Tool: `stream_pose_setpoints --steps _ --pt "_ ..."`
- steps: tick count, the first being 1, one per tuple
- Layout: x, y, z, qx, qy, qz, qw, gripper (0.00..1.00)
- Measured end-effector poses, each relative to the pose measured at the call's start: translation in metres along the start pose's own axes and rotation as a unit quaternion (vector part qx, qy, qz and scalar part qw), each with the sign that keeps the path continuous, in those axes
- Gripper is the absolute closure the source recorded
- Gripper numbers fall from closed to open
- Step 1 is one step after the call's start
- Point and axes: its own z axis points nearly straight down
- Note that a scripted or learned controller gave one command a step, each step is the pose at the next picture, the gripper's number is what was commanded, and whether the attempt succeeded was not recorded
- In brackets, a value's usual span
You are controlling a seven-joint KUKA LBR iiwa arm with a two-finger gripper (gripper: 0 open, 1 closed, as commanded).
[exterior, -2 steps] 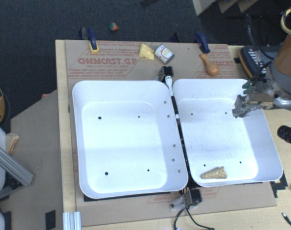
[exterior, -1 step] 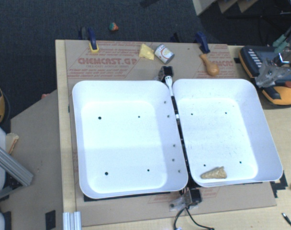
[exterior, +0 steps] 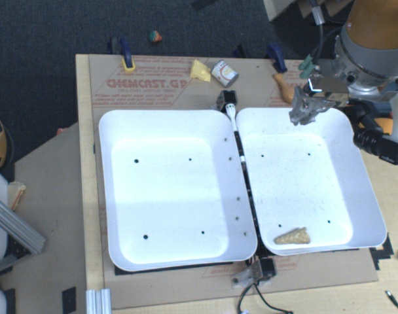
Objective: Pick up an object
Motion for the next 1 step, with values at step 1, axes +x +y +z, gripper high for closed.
stream_pose_setpoints --steps 1 --pt "0.0387 -0.0109 0.0693 0.002 -0.001 0.002 1.0000 1.00"
